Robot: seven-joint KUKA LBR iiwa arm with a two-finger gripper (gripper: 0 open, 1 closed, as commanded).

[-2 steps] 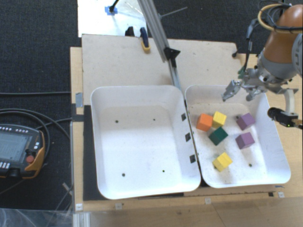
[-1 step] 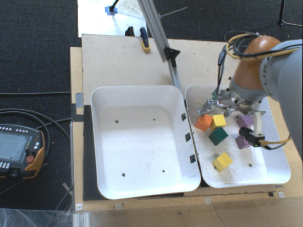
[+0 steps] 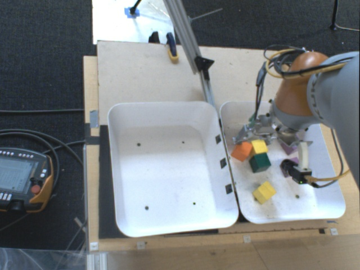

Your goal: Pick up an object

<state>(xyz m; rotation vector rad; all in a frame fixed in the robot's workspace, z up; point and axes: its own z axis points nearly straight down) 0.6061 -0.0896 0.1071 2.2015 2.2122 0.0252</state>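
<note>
- Black and grey, a control pad (image 3: 19, 179) lies on the floor at the far left, well apart from the bench, with cables trailing from it.
- White plastic, the left bin (image 3: 121, 122) sits next along.
- Across the shared wall lies the right bin (image 3: 332, 204), where all the blocks are.
- Orange block (image 3: 242, 151) rests just inside that bin's left wall, touching a small yellow block (image 3: 259, 146) on its right.
- Green block (image 3: 260, 162) sits just in front of that pair, touching or very nearly so.
- A second yellow block (image 3: 264, 192) lies alone nearer the front rim, apart from the cluster.
- Purple block (image 3: 290, 148) peeks out to the right, partly under the arm's wrist.
- Gripper (image 3: 260, 129) hangs low over the rear of the bin; whether it is spread or closed I cannot tell, as the wrist hides its tip.
- Judging from this, the orange-and-yellow pair lies just in front of and slightly left of the gripper, so the nearest pick is a short drop forward; the packed blocks leave little room beside them.
</note>
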